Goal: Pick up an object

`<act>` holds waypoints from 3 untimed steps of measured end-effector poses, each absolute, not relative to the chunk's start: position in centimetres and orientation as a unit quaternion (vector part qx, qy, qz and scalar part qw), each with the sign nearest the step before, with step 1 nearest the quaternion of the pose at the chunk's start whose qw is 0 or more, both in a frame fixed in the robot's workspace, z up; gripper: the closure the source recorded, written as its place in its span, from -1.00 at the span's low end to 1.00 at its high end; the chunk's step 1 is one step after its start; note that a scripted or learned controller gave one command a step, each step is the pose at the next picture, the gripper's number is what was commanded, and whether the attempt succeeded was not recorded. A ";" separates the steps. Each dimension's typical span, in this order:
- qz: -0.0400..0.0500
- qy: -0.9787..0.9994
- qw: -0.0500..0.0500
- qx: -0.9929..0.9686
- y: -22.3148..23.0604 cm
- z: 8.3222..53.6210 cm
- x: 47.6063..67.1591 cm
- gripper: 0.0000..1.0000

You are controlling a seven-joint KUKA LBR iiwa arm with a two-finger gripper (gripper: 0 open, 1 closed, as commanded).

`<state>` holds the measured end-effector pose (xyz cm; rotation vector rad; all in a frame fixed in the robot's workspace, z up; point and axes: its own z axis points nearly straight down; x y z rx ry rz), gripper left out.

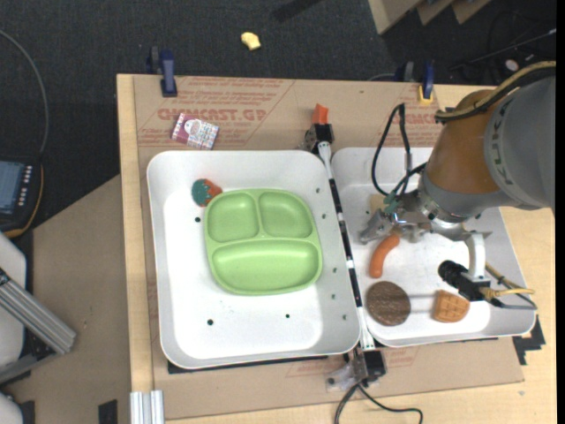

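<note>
The gripper (382, 229) hangs low over the right bin (503, 237), its tip pointing toward the wall shared with the other bin. The nearest thing to it is an orange sausage (384, 255), lying just below the tip in the camera view, toward the bin's near edge. The sausage's long axis runs on a steep slant, with its upper end closest to the gripper and its lower end leaning away to the left. Whether the two touch cannot be told, nor whether the gripper is spread or closed; nothing is seen held in it. A brown round cookie (388, 303) lies farther along that same direction, beyond the sausage. A short drop toward the sausage looks like the likeliest next move.
</note>
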<state>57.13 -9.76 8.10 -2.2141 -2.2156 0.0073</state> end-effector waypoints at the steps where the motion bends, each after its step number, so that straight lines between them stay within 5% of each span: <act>1: 0.001 -0.707 0.002 -0.708 -9.6 8.4 55.1 -1.00; 2: -0.001 -0.706 0.000 -0.708 -9.6 9.5 55.3 1.00; 3: -0.006 -0.710 -0.005 -0.704 -4.0 19.1 60.2 1.00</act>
